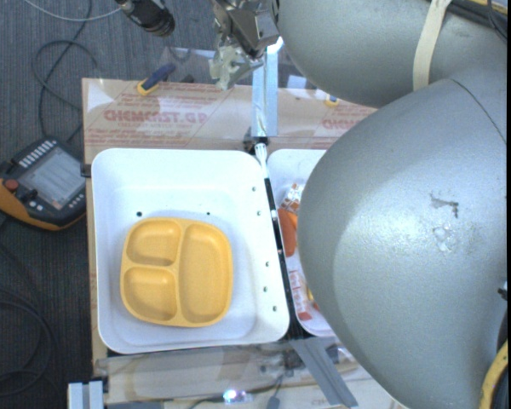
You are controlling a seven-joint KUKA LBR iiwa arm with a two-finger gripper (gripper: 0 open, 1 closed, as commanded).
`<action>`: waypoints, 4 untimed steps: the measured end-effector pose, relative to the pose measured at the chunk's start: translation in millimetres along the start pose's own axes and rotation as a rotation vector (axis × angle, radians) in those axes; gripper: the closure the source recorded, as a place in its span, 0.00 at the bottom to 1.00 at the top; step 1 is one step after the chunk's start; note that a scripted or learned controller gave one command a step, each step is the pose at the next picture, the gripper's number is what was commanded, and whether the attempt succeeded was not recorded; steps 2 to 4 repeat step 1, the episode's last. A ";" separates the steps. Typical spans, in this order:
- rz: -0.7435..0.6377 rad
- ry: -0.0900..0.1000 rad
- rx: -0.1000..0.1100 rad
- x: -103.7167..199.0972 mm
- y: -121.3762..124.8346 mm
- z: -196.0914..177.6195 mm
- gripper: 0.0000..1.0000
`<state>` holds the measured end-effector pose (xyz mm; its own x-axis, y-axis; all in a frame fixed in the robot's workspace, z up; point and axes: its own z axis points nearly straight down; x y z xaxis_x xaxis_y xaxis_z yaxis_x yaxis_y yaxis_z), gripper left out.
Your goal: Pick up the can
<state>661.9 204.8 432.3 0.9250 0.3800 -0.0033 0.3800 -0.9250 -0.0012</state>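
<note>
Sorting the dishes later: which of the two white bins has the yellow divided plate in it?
The left bin; the yellow plate lies on its floor. The arm covers most of the right bin.

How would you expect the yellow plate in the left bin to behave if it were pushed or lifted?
The yellow plate looks like moulded plastic, so probably stiff and light. It lies flat on the left bin's smooth floor, so a push would likely slide it, not tip it. Its low rounded rim may be hard to pinch.

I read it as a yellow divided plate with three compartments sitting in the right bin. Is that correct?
Not quite. The camera view shows the yellow divided plate with its three compartments in the left bin, not the right one. The right bin is mostly covered by the grey arm.
</note>
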 end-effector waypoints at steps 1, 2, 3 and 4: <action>0.063 0.001 -0.001 -2.3 -31.4 0.0 1.00; 0.063 0.001 -0.001 -2.3 -31.4 0.0 1.00; 0.063 0.001 -0.001 -2.3 -31.4 0.0 1.00; 0.063 0.001 -0.001 -2.3 -31.4 0.0 1.00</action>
